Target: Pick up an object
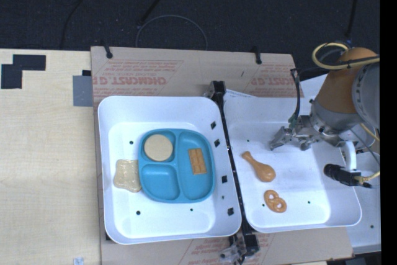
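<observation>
Claw (290, 138) hangs over right bin (347, 211), upper part; fingers look spread, nothing between them.

Nearest pick: drumstick (259, 167), lying flat just below-left of claw, apart from it. Pretzel (275, 202) further down, near bin's front.

Your risks, as judged:
- Drumstick rounded, tapered: may squirt out if claw closes on thin handle end.
- Pretzel flat: fingers may scrape bin floor, close over it.
- Left bin (118, 115) items — blue tray (175, 190), round cracker (157, 147), wafer (197, 161), toast (127, 175) — far reach; divider between bins could catch arm.
</observation>
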`<state>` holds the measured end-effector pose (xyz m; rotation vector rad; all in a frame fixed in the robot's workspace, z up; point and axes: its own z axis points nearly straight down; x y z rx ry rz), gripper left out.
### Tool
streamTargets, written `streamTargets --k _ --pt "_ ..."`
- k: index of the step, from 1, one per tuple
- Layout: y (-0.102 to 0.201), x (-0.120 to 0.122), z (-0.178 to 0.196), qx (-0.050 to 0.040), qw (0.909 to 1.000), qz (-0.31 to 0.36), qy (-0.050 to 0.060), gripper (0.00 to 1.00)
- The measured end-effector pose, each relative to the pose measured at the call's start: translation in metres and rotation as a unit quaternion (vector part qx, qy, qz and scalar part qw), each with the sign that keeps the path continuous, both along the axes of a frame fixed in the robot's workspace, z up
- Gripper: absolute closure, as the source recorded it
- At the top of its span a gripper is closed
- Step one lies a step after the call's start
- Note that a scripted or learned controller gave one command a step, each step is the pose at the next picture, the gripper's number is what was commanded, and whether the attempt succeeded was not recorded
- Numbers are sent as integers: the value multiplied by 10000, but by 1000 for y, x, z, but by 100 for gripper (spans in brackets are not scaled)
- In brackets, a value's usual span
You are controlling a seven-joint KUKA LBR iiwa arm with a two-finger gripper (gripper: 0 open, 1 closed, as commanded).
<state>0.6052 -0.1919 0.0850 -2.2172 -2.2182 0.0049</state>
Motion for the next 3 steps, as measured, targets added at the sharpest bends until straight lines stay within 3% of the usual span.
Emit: streamTargets --k 1,3 --pt "-1 1 13 -4 10000 1 -15 100" --pt "4 11 132 -16 10000 7 -54 100"
